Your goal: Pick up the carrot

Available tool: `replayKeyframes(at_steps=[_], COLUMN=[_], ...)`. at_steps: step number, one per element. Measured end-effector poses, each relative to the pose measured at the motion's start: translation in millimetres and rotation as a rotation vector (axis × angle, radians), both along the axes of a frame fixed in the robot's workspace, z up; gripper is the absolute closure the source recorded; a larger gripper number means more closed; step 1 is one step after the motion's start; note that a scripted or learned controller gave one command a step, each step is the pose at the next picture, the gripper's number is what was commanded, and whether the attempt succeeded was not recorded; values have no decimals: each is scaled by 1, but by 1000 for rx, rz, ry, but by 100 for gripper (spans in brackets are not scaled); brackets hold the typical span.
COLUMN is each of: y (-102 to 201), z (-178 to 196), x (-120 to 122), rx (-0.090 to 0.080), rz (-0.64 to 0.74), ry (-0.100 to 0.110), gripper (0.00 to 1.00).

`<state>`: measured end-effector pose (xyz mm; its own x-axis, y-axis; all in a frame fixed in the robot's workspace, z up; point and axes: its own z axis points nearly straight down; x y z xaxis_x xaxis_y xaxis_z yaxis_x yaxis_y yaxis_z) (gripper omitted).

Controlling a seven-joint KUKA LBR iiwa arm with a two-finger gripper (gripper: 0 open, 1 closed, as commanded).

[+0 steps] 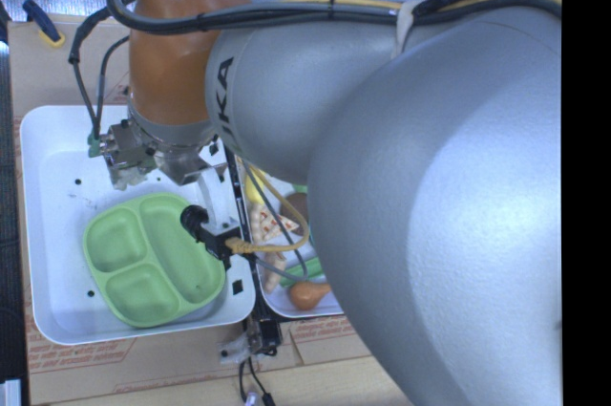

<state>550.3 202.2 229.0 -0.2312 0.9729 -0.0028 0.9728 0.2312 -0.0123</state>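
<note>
The carrot [305, 296] shows as an orange rounded end near the front edge of the right bin [286, 309], with a green bit [310, 270] just behind it; the arm covers the remainder. My gripper [138, 160] hangs below the orange wrist band over the back of the left bin [48, 203], just behind a green plate and well left of the carrot. Nothing is seen in its grasp.
A green three-part plate [148, 261] lies in the left bin's front half. In the right bin, a yellow item [256, 192] and a pizza-like slice [277, 227] sit near the dividing wall. The big grey arm covers most of the right bin.
</note>
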Motion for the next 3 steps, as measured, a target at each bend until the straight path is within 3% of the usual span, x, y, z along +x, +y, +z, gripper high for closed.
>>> replayKeyframes(at_steps=[1,2,3], y=[-6,6,8], z=[-136,-25,-2], x=[-29,-48,-75], rx=[2,1,-3], rz=[10,-94,-452], ry=[-7,-9,-5], gripper=[100,100,100])
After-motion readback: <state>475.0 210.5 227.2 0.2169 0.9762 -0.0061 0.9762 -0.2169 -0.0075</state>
